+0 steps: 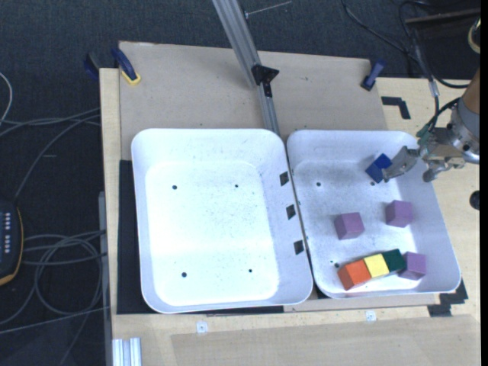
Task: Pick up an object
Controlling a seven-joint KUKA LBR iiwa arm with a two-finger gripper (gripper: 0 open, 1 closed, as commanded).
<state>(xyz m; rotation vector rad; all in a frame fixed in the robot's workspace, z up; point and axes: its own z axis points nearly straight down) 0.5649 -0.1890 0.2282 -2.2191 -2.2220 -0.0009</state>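
Observation:
The right bin (305,155) holds a blue block (377,166) near its far wall. Two purple cubes (348,224) (399,213) sit in its middle and a third purple cube (415,264) lies at the near right corner. An orange, yellow and green bar (371,268) lies along the near wall. My gripper (414,171) hangs over the bin's far right part, open, with nothing between its fingers. Its left finger (394,168) is just right of the blue block, beside it.
The left bin (206,147) sits beside the right one. A slanted metal pole (242,40) rises behind the two bins. Blue clamps (126,65) (373,74) grip the board's far corners, and cables trail on the floor at left.

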